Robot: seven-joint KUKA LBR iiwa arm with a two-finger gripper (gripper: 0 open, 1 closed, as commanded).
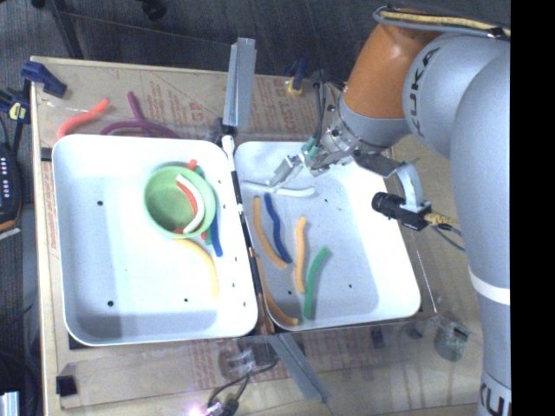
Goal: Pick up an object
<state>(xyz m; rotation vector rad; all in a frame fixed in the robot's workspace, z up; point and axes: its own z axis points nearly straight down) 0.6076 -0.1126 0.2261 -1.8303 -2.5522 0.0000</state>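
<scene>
My gripper (290, 168) hangs low over the far part of the right bin (390, 276), close to its back wall. Just below it a white strip (297, 192) lies on the bin floor. Farther toward the front lie a blue wavy strip (274, 228), an orange strip (301, 254), a second orange strip (260, 219) along the left wall, and a green strip (314, 280). I see nothing held in the gripper. The grey arm with its orange band (386, 68) comes in from the upper right.
The left bin (87, 267) holds a green bowl (176, 199) with a red strip (187, 187) on it, plus a yellow strip (206, 263) and a blue strip (216, 239). On the bench behind it lie an orange-red strip (82, 118) and a purple strip (139, 126).
</scene>
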